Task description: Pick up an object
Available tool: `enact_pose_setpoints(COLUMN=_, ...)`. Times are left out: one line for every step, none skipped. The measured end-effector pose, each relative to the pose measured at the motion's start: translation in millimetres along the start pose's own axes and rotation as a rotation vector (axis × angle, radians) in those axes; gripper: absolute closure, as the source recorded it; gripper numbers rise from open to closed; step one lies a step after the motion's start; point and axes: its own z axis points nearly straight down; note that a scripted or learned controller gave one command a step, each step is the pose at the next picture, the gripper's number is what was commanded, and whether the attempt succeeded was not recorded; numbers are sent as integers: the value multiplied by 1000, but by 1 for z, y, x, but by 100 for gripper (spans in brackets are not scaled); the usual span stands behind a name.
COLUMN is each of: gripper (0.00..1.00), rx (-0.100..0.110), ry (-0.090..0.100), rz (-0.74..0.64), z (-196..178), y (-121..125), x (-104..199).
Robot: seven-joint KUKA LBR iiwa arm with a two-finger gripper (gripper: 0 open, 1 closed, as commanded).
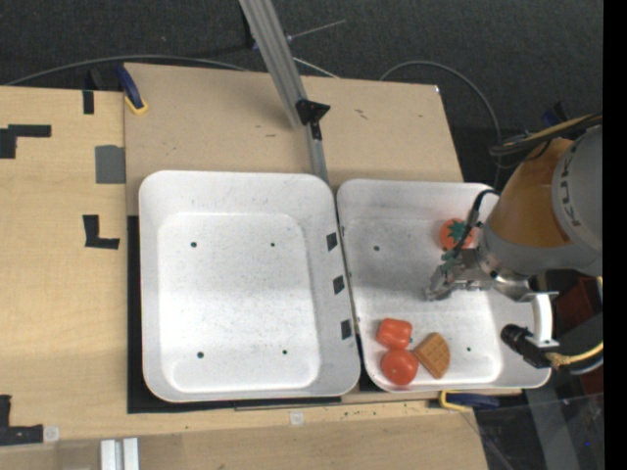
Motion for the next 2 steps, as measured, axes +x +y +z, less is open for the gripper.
enact_pose_setpoints(gripper=100, rx=-5, ry=-2, rz=1, z=-54, y=9, x=-6)
enact_pose_setpoints(gripper=100, rx=-6, ry=-2, rz=0, z=-112, y=2, x=-2)
